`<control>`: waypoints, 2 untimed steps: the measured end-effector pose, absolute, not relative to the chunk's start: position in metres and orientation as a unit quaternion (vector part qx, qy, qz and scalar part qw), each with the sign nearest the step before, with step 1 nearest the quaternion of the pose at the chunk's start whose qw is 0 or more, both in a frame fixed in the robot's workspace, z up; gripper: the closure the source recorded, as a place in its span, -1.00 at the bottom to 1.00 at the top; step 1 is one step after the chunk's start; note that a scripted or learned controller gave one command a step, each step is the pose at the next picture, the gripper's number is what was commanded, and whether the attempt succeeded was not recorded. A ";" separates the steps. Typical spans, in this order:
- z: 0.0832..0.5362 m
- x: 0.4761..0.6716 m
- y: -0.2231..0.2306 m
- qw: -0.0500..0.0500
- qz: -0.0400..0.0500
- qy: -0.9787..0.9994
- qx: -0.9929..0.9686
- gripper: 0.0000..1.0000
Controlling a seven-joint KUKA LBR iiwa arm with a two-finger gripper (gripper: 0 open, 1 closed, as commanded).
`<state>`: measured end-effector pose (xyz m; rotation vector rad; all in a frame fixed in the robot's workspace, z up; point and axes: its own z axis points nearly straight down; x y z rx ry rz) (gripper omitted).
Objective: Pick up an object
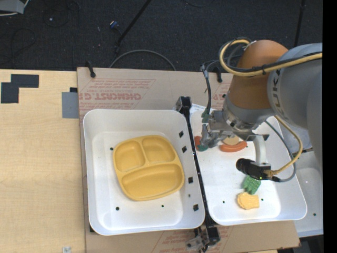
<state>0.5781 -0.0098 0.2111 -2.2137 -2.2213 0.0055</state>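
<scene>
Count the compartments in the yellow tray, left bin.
3. In the yellow tray: two small ones along its far side, one on the left and one on the right, and one long one across the near side. None hidden.

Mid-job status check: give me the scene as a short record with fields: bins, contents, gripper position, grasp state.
left bin: shallow white bin holding a yellow plastic divided tray
right bin: shallow white bin holding small toy items
right bin items: yellow pineapple-shaped toy with green top near the front; orange curved piece near the back
gripper: two-finger gripper low over the right bin's back left part, beside the divider
grasp state: cannot tell; nothing visibly between the fingers
</scene>
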 end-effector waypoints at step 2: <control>0.207 0.529 0.086 0.002 0.002 -0.708 -0.706 1.00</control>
